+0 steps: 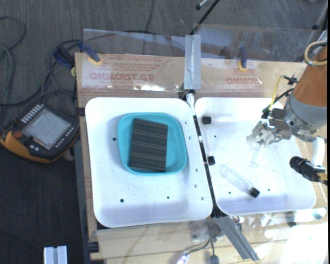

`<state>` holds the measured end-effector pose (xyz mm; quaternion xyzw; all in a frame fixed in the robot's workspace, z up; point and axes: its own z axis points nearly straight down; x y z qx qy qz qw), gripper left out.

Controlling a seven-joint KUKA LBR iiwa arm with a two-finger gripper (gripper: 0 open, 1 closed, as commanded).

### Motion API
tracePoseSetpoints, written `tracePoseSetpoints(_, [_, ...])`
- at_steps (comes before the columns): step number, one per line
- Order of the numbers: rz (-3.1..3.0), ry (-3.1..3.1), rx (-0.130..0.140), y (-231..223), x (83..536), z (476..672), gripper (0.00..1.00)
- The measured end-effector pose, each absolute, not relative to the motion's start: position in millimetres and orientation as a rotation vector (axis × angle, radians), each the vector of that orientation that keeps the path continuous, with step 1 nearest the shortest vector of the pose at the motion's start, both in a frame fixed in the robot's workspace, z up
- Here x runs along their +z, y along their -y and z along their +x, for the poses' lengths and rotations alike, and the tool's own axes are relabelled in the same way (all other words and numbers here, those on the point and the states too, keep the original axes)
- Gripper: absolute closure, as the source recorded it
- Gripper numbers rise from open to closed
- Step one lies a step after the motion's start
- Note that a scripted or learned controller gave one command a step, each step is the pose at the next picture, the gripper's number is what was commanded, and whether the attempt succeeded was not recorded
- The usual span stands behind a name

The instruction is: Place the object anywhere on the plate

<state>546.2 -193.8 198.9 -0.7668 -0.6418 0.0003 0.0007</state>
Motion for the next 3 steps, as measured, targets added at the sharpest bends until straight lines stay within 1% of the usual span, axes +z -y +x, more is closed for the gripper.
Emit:
tracePoseSetpoints(1, [-2.408, 2.016, 0.001, 193.9, 199.0, 546.2, 0.00])
tracePoseSetpoints(2, [-2.429, 1.991, 0.003, 206.3, 242.8, 499.5, 0.00])
tracePoseSetpoints(3, [-2.528, 1.869, 0.004, 215.2, 344.9, 484.1, 0.00])
